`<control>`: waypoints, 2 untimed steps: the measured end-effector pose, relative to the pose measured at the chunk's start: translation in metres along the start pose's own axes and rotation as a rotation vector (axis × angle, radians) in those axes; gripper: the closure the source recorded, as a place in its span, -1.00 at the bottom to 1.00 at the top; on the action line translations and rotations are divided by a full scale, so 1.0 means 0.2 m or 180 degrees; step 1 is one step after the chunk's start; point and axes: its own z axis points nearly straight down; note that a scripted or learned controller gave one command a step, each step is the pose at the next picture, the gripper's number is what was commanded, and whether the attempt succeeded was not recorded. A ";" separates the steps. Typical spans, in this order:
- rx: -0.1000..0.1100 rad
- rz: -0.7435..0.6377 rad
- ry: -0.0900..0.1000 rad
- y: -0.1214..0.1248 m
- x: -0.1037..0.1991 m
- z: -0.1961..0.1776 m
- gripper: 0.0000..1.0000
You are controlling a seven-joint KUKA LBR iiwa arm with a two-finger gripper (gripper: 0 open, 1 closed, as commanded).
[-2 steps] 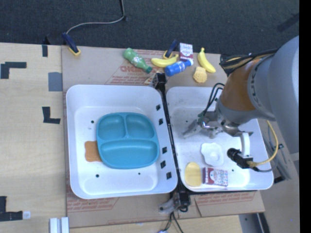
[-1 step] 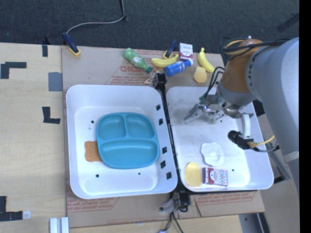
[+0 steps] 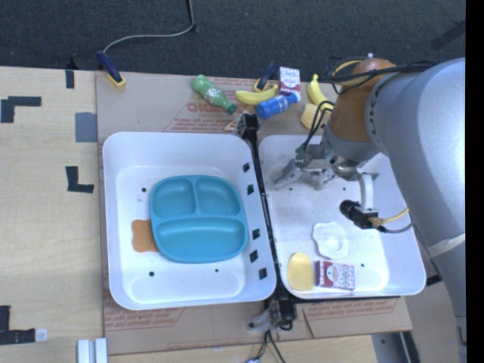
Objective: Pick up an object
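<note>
Tool point(image 3: 296, 174) near bin wall point(image 3: 261, 195); fried egg point(image 3: 330, 240) nearby.

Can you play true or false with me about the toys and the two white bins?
1. The blue plate is in the left bin. True.
2. The fried egg sits on the blue plate. False: it lies in the right bin, away from the plate.
3. The gripper is over the right bin. True.
4. The bananas are inside the left bin. False: they lie on the bench behind the bins.
5. The green bottle lies outside the bins. True.
6. The red and white carton is beside the plate. False: it is at the near edge of the right bin, next to a yellow toy.
</note>
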 end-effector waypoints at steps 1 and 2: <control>-0.0004 -0.0003 -0.0003 0.18 -0.11 0.00 -1.00; 0.0003 0.0000 -0.0001 0.15 0.02 0.00 -1.00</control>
